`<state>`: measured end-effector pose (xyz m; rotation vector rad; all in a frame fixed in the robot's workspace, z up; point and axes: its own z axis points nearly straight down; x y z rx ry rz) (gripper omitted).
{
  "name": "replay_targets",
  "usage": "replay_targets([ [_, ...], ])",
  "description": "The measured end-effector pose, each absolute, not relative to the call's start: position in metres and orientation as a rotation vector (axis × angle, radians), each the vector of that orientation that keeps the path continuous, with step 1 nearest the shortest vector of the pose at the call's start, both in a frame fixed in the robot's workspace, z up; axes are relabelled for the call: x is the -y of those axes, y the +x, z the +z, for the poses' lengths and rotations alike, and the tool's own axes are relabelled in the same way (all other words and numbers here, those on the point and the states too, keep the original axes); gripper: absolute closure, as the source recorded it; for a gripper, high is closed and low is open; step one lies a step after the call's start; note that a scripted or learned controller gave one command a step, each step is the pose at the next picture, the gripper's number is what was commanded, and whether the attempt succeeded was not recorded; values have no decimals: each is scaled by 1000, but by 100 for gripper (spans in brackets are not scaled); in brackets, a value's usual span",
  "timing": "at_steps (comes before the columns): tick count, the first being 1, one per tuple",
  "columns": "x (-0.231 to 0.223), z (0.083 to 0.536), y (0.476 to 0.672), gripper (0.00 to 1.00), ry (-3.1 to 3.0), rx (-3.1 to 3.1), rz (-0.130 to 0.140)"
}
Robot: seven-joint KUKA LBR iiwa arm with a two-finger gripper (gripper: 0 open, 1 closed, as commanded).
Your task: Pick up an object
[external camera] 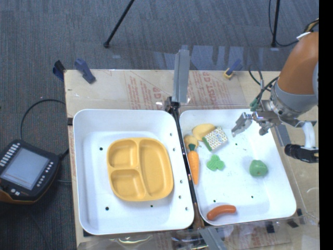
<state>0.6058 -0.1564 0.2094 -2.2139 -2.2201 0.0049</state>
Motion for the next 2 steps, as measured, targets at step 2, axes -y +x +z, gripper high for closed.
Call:
replay_targets([
  [2,129,162,617,0,-2093,2346,-3],
])
